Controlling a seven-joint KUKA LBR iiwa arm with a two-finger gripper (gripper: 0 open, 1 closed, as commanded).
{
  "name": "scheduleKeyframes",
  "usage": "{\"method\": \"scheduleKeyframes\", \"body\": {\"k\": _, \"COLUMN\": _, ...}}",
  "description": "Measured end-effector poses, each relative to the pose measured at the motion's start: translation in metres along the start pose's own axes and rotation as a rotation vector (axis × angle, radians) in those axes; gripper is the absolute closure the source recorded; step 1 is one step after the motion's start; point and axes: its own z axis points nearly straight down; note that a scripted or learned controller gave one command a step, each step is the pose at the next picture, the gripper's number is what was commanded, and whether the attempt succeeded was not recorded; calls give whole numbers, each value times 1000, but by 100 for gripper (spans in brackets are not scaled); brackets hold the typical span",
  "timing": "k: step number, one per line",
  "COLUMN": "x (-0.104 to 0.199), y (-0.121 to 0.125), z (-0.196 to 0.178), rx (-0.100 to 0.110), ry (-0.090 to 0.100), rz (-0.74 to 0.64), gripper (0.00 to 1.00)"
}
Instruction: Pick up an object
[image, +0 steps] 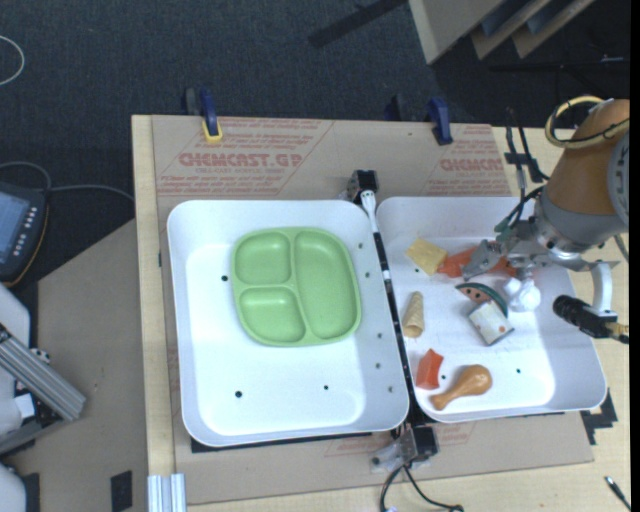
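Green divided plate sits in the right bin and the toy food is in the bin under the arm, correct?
Not quite. The camera view shows the green divided plate in the left bin, not the right. The toy food, such as the drumstick and the cone, does lie in the right bin under the arm.

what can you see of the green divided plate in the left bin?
The green plate is a pale green, plastic-looking tray with rounded corners and three compartments: two smaller ones on the camera view's left, one long one on its right. All three look bare. It lies flat, slightly rotated, in the upper middle of the left bin, resting on the bin floor and touching nothing else.
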Motion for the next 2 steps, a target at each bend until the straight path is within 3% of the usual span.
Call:
{"method": "scheduleKeyframes", "body": {"k": 1, "x": 1, "y": 0, "z": 22, "rx": -5, "ry": -1, "rz": -1, "gripper": 0}}
{"method": "scheduleKeyframes", "body": {"k": 2, "x": 1, "y": 1, "z": 10, "rx": -9, "ry": -3, "rz": -1, "gripper": 100}}
